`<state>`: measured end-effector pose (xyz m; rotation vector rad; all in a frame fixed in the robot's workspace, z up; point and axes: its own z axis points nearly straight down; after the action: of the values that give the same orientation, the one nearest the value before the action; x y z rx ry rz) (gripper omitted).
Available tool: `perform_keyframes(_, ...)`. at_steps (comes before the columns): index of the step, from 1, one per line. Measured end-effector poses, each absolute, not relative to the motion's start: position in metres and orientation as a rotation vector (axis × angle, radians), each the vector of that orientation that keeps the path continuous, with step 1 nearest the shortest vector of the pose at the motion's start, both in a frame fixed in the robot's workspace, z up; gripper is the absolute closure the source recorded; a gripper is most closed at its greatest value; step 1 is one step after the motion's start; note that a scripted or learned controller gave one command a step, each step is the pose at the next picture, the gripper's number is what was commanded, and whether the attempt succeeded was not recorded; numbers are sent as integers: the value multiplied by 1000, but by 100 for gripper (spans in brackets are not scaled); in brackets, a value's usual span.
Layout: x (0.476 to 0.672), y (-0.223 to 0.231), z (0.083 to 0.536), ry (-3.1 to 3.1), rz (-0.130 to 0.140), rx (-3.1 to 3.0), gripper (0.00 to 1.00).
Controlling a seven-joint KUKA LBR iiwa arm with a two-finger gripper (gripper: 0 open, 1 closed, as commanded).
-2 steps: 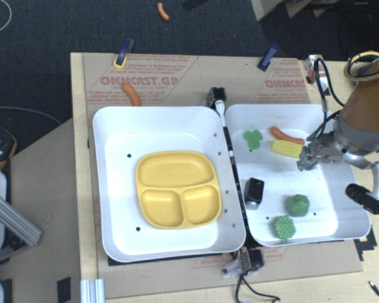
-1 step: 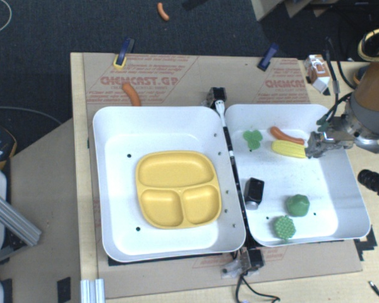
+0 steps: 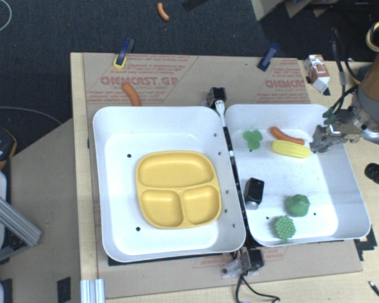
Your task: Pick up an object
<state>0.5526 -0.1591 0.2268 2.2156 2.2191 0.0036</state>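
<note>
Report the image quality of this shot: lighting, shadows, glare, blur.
Camera view: even, soft overhead light; faint shadows under the yellow tray and corn; mild glare on the white bin rims; the gripper and small items look slightly soft.

yellow corn point(image 3: 290, 149), lying flat, right bin point(image 3: 347, 188)

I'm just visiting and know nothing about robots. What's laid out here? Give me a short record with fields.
left bin: holds a yellow divided plate
right bin: holds a toy corn cob, a toy sausage, a green leafy piece, a black block, a green pepper-like toy, a green bumpy ball
claw: over the right bin, close beside the corn cob's right end
held: nothing seen between its fingers
outside bins: an orange sausage on the board
</note>
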Motion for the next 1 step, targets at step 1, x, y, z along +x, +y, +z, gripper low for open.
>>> perform_keyframes(1,568,-104,236,2227,5,2212,100)
